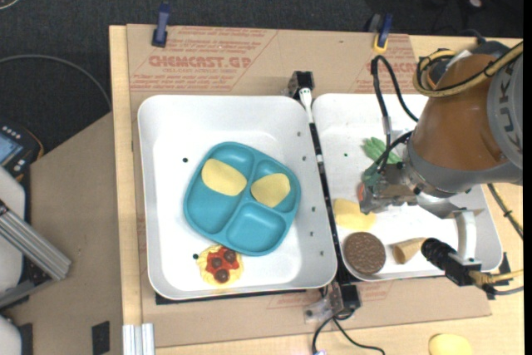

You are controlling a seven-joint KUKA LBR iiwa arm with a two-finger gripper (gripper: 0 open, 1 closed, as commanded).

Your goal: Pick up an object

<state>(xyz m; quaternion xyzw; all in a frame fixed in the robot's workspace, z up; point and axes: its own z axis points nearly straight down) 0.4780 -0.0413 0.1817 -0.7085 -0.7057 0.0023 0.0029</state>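
Right bin (349, 116) — gripper (376, 194) just above cheese wedge (352, 215)

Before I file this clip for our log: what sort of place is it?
Probably a robot lab test bench: two white bins on a clamped board, toy food on a blue tray, loose cables, and a grey-orange arm.
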